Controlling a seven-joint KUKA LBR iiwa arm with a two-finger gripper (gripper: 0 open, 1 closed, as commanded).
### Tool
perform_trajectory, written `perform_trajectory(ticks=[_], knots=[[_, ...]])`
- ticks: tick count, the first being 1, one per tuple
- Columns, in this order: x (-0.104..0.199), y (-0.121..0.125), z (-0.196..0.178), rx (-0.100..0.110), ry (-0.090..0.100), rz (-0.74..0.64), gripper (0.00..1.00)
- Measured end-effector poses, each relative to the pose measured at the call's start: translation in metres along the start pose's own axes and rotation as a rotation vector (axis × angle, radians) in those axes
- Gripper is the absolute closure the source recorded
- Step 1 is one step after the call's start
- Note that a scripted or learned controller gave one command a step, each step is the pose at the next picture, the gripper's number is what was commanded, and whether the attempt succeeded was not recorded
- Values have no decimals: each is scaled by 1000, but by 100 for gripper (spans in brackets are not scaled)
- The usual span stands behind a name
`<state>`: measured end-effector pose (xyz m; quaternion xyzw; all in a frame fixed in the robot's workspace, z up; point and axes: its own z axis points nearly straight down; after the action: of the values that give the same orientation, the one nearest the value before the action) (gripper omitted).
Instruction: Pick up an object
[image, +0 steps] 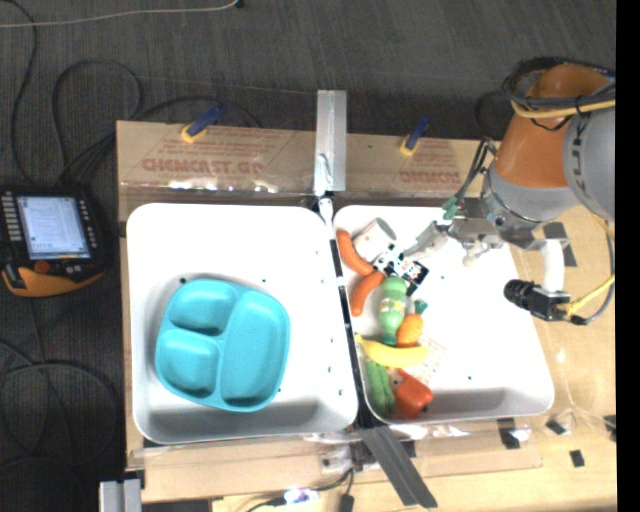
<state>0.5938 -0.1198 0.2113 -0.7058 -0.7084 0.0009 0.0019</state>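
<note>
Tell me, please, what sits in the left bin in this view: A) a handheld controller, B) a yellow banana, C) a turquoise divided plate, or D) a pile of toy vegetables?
C: the turquoise divided plate lies in the left bin, while the banana and the other toy food are heaped along the left side of the right bin.

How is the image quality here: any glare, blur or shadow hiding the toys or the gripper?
Camera view: even light, soft focus throughout. The white bins look bright but keep their edges. The toys read clearly by colour against the right bin's left wall. The gripper is small and dark, its fingers too blurred to judge. The tray casts a faint shadow.
</note>
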Motion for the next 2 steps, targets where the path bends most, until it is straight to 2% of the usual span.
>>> perform_trajectory(ticks=[1,2], knots=[[14,-16,118,-2,0,55,0],[14,-17,111,3,2,56,100]])
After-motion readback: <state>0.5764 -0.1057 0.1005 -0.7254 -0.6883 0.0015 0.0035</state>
